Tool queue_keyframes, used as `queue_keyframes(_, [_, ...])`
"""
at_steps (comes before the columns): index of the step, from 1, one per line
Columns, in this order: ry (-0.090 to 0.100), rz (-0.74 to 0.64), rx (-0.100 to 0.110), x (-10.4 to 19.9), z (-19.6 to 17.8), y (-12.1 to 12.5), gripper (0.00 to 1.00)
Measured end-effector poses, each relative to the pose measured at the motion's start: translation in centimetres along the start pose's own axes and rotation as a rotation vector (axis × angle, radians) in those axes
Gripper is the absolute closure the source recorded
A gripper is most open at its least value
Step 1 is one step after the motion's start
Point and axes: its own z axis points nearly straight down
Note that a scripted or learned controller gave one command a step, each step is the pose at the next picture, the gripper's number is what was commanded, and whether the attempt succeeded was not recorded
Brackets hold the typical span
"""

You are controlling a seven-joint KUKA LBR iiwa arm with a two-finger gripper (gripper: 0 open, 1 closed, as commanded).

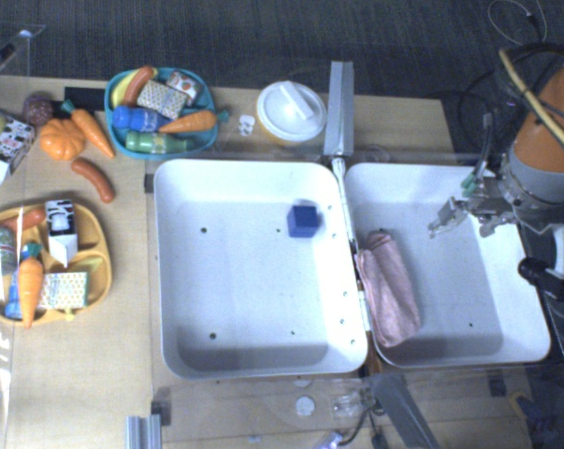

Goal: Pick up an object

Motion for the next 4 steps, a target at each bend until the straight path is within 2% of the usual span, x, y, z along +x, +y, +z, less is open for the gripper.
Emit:
queue_keyframes(1, [-0.001,-0.076,-0.005,2.4,10.4,1.3,0.0])
queue_keyframes(2, [-0.001,-0.214,-0.011,1.7,11.0,1.8,0.0])
queue_keyframes(3, [-0.003,-0.209,-0.005,4.0,11.3,10.1,0.0])
queue_keyframes(4, [0.0,-0.247,-0.003,4.9,7.4,-0.3,0.0])
